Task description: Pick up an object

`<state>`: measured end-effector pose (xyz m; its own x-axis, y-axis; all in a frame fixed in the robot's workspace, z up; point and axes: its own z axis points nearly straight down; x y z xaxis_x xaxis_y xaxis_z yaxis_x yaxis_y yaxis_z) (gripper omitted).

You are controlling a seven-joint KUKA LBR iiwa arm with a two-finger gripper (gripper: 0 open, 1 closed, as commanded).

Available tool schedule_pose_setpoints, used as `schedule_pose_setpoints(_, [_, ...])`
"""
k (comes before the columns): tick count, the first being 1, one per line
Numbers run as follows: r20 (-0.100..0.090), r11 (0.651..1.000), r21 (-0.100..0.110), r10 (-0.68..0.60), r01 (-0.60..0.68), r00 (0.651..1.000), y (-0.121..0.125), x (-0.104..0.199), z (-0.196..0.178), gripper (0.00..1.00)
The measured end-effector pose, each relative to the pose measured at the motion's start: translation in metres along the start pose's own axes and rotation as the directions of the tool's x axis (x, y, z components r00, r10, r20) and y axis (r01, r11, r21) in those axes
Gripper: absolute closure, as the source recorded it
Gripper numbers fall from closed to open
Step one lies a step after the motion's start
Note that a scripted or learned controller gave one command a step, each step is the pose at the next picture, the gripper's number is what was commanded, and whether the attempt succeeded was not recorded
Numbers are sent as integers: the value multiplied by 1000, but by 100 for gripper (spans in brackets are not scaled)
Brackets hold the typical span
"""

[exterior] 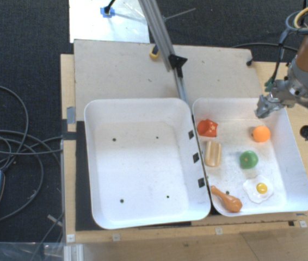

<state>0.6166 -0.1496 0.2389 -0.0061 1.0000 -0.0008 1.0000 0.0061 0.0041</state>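
Orange ball [260, 134] lies in the right bin [298, 162], just near-left of the gripper [264, 109] — I cannot tell its grip state. I would centre above the ball (clear of the far wall) before descending.

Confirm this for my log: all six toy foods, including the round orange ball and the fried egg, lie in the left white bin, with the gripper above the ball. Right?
Not quite. The camera view shows the round orange ball and fried egg in the right white bin, not the left. The gripper does sit just above the ball.
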Motion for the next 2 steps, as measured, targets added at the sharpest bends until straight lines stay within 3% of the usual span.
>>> schedule_pose_setpoints(2, [-3, 1000, 1, -6, 6, 1000, 18, 119, -4, 100])
